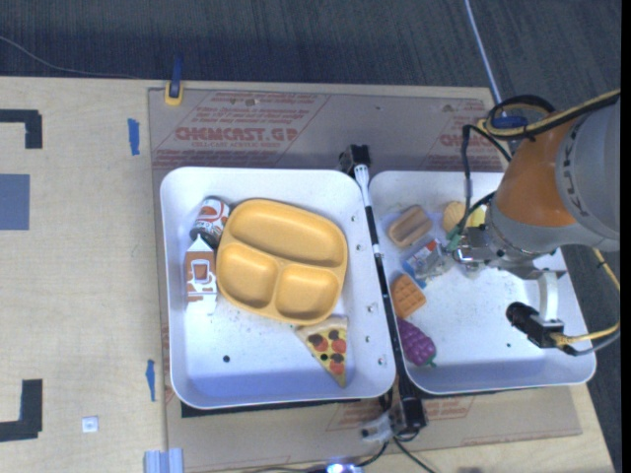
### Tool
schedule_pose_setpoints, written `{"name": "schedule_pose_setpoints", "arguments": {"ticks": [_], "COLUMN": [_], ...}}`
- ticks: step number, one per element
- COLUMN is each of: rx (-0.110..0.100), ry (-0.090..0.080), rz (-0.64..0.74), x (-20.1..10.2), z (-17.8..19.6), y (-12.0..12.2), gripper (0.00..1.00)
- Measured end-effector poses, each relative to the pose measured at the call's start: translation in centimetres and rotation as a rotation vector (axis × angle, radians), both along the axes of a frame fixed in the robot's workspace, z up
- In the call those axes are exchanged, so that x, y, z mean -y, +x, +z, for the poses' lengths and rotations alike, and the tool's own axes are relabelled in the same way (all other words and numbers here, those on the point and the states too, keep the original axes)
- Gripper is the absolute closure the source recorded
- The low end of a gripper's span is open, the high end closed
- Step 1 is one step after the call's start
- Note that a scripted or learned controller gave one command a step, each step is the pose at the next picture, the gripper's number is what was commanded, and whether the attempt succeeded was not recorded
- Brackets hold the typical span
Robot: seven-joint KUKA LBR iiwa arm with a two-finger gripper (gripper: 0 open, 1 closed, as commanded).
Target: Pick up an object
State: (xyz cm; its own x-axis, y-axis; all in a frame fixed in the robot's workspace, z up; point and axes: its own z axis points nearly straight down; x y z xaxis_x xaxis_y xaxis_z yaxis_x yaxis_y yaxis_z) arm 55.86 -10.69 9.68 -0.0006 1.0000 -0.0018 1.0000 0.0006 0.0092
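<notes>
The claw (463,254) hangs in the right bin (493,358); its state is seemingly hidden, cannot tell.

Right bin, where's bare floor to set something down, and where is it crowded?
In the right bin, the floor is bare between the purple grapes and the near right corner. The left side is crowded: bread piece, orange waffle and grapes run along the divider, and the arm covers the far right.

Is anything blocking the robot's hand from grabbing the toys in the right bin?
Nothing visible blocks it. The gripper is already over the right bin, right beside the blue-and-red packet. The bread, waffle and purple grapes lie uncovered nearby.
</notes>
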Motion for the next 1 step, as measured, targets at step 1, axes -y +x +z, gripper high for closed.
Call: {"name": "schedule_pose_setpoints", "arguments": {"ticks": [1], "rx": [0.008], "ry": [-0.005], "rz": [-0.002], "x": [-1.34], "z": [-0.69], "y": [-7.48], "gripper": [0.00]}}
